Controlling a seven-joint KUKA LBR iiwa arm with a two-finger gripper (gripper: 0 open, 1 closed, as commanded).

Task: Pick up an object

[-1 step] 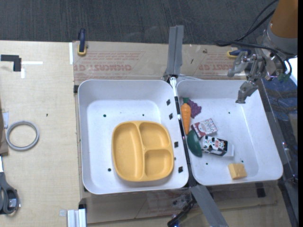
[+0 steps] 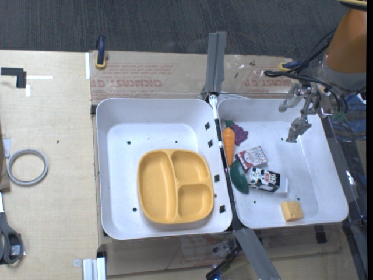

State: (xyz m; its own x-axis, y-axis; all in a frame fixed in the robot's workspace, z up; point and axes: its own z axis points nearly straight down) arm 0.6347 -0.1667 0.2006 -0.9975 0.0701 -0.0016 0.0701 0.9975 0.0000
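Lowest in the frame, a grey metal bracket (image 2: 254, 255) slants out from under the seam between the two bins, its far end cut off by the bottom edge. Just above it sits the left shallow white plastic bin (image 2: 111, 174), smooth and round-cornered, holding a glossy yellow plastic plate with three compartments (image 2: 175, 185) near its middle. The right white bin (image 2: 326, 179) touches it along a dark central divider and carries the loose objects: a small tan foam-like cube (image 2: 292, 210) near the lower right, a black-and-white printed carton lying on its side (image 2: 266, 180), a red-and-white patterned packet (image 2: 252, 156) just above that, a dark green leaf-shaped piece (image 2: 238, 177) beside the divider, an orange plastic carrot (image 2: 228, 144) lying along the divider, and a purple lumpy item (image 2: 239, 134) partly hidden behind the carrot and hard to identify. At the upper right of the frame the metal two-finger gripper (image 2: 298, 124) hangs over the bin's upper right part, well apart from the objects, with nothing between its fingers; whether they are spread or pressed together I cannot tell. Behind it the orange band of the arm (image 2: 349, 37) is cut off by the frame's edge. On the pale wooden bench (image 2: 52, 109) at the left lie a grey ring (image 2: 26, 167) and scissors (image 2: 10, 245), half out of frame.
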